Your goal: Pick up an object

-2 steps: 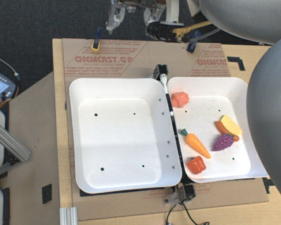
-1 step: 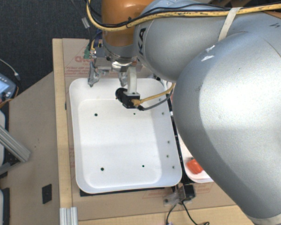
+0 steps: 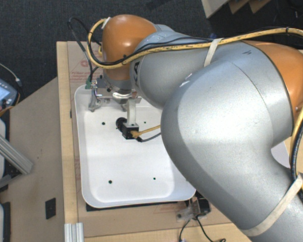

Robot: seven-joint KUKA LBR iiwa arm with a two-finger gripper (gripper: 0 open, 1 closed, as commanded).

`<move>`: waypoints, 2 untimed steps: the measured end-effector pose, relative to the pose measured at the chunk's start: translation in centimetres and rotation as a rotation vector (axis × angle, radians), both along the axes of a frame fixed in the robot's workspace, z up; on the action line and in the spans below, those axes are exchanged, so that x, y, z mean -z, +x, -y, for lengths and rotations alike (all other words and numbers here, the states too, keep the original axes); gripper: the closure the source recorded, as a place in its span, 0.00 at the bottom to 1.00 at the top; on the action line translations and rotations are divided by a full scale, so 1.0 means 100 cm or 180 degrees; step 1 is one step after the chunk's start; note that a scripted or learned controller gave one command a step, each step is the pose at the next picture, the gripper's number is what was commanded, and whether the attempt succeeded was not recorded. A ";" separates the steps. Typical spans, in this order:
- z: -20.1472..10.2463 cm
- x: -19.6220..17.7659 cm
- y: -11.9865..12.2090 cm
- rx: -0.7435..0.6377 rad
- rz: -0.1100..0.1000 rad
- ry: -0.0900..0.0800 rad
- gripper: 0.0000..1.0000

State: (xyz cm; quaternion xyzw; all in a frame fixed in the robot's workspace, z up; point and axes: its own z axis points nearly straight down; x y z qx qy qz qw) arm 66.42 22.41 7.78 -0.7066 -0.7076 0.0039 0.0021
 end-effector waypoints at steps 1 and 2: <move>-0.001 -0.018 0.003 0.0003 0.0036 0.0015 1.00; -0.002 -0.029 0.003 0.0005 0.0041 0.0019 1.00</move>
